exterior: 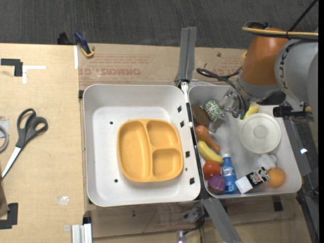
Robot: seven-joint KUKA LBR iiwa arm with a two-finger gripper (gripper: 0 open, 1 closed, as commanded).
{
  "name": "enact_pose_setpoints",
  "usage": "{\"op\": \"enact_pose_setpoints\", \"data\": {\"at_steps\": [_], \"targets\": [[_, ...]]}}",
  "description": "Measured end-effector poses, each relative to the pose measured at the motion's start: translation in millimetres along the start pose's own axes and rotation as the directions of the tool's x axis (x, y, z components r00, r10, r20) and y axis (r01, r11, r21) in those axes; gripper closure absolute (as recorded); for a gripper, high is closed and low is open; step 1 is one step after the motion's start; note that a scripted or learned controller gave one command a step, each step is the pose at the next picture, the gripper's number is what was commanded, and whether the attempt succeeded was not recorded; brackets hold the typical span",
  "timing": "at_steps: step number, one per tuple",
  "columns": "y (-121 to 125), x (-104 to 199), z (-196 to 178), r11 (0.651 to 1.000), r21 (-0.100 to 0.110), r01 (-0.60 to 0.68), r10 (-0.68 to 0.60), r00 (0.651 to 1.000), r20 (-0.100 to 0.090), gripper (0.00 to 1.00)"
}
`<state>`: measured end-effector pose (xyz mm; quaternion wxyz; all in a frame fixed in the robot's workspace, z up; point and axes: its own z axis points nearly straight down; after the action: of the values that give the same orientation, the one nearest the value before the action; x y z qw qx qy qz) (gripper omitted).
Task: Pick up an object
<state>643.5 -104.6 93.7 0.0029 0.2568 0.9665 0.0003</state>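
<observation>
Objects for picking are all piled in the right bin (pixel 239 155). Going left to right: scissors (pixel 25 129) lie on the worktop (pixel 45 186), then the left bin (pixel 92 151) holds a yellow divided plate (pixel 150 150). In the right bin there's a banana (pixel 210 152), a red tomato (pixel 209 168), a blue bottle (pixel 228 173), a green-and-white can (pixel 213 109), a white bowl (pixel 260 132) and an orange (pixel 276 176). The arm (pixel 266 65) comes in from the right, its jaws low at the bin's far end just beside the can. Honestly can't tell if they're apart or together.
</observation>
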Motion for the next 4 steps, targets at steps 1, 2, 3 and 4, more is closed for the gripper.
{"op": "enact_pose_setpoints", "data": {"at_steps": [1,2,3,4], "targets": [[4.1,7.2,0.4,0.992,0.003,-0.123,0.123,0.992,0.001,0.00],[-81.2,-24.8,-1.0,0.995,0.001,-0.105,0.105,0.995,0.002,0.00],[-27.3,-21.8,0.5,0.949,0.002,-0.316,0.316,0.949,0.000,0.00],[-74.0,57.7,0.4,0.929,0.002,-0.370,0.370,0.929,-0.002,0.00]]}}
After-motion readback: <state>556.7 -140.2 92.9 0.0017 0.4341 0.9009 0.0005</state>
